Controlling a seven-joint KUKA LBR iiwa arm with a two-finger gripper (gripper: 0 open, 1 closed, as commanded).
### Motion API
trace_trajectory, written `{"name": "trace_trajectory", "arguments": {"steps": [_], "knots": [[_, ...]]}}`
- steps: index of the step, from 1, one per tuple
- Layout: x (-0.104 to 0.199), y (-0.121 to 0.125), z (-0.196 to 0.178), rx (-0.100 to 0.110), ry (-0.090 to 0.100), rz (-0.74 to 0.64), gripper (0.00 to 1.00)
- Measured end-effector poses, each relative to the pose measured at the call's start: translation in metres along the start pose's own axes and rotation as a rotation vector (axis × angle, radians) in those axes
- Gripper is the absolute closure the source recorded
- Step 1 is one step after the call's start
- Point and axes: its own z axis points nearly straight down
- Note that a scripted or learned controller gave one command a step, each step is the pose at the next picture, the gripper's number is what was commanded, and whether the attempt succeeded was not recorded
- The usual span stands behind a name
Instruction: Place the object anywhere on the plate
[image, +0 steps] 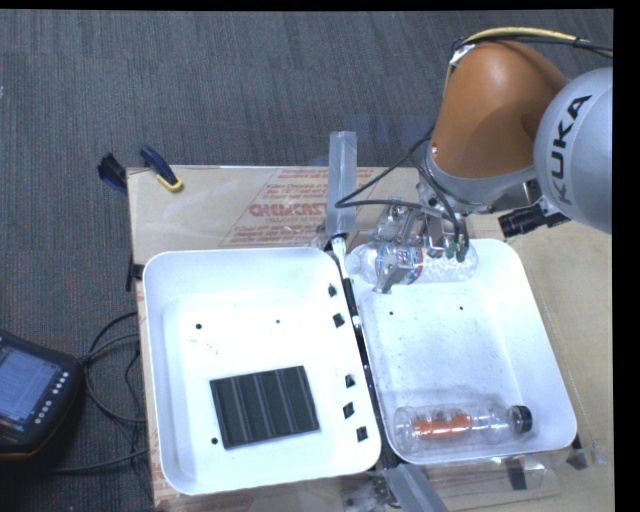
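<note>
nearest the camera, at the bottom of the right bin (545, 330), a clear plastic bottle (462, 423) lies on its side along the near wall. it has a black cap pointing right and something orange inside its middle. the bottle rests flat on the white floor of the bin, well apart from the gripper.

just left of it, across the divider with its row of small black clips, the left bin (165, 320) holds a dark ribbed plate (264, 405), a flat rectangle with lengthwise grooves, lying slightly askew on the near half of the bin floor. nothing rests on the plate. a few small dark specks dot the white floor above it.

off to the far left, on the carpet, a handheld control pad (28, 395) with a lit screen sits with its cables trailing toward the bench.

farther back, at the far edge of the right bin, the gripper (412, 255) hangs low over the bin's top left corner, close to the divider. its metal parts and wires are tangled in view, and i cannot tell how the jaws stand or whether anything sits between them.

behind it rises the grey arm (580, 150) with its orange band. beyond the bins lies a cardboard sheet (230, 205) with red print, and a blue and yellow clamp (160, 170) at its far left corner.
</note>
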Motion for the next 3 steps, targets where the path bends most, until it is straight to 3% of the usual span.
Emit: {"name": "trace_trajectory", "arguments": {"steps": [1,2,3], "knots": [[-0.001,0.0,-0.008,-0.003,0.0,0.003,1.0],[-0.003,0.035,-0.055,0.01,-0.003,-0.105,1.0],[-0.007,-0.007,0.021,0.01,0.002,-0.22,1.0]]}}
